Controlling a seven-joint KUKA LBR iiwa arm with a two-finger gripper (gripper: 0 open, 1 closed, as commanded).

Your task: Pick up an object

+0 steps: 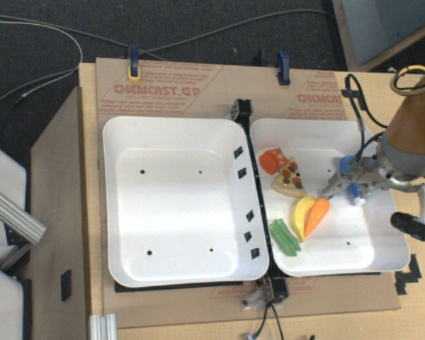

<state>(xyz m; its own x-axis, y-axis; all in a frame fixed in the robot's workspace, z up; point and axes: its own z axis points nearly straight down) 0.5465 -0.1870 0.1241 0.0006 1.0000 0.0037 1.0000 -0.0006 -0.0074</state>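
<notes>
The right bin (354, 257) holds several toy foods. A red piece (270, 160) lies near its left wall, with a pizza slice (289, 180) just below it. Further toward the front are a yellow fruit (301, 214) and an orange carrot (316, 217) side by side, touching. A green pod (285, 237) lies by the front left corner. My gripper (338, 184) hangs over the right half of this bin, a little above and to the right of the carrot. It has blue parts on it, and nothing shows in its grasp.
The left bin (120, 190) sits beside the right one, with a black divider strip (249, 190) between them. Both rest on a cardboard sheet (198, 83) held by clamps at the back. Cables run over the bench at the right.
</notes>
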